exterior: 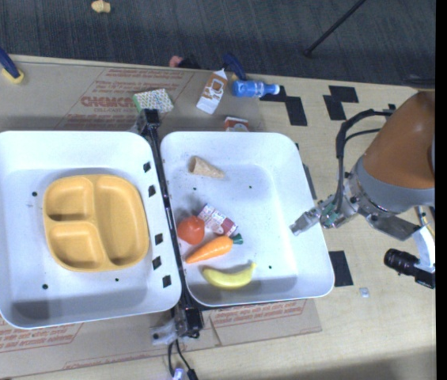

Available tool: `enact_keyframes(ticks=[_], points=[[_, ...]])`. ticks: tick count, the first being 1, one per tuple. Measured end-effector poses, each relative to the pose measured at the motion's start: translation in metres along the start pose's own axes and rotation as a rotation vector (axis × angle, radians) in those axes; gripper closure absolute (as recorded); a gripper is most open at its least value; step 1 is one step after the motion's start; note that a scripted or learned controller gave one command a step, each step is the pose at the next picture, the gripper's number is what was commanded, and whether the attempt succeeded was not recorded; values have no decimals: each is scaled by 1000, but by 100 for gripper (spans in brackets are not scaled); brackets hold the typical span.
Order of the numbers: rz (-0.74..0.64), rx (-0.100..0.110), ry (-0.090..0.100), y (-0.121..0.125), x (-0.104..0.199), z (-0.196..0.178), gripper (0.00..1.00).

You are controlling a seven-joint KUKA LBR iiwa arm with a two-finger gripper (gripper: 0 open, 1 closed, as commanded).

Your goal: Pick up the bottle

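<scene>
the end effector (306,222), whose state i cannot tell, should reach the small blue plastic bottle (253,89) lying on the tabletop (342,307) beyond the bins, and close across its body.

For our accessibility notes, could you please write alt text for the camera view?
A blue bottle lies on the bench behind the right bin, outside both bins. The gripper hovers at that bin's right rim, far from it.

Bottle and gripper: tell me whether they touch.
Apart. The camera view shows the blue bottle lying on the bench behind the right bin, while the gripper sits at that bin's right rim, with bare bench between them.
</scene>
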State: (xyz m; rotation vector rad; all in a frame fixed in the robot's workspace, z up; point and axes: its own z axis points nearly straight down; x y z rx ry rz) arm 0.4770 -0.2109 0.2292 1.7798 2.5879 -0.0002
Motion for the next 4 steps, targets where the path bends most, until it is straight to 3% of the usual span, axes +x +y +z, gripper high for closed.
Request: enact_keyframes(ticks=[1,2,3,4], points=[[353,1,0,0,0,-14,100],[342,4,3,11,31,41,100],[229,2,1,-1,0,6,100],[379,2,0,-1,0,8,100]])
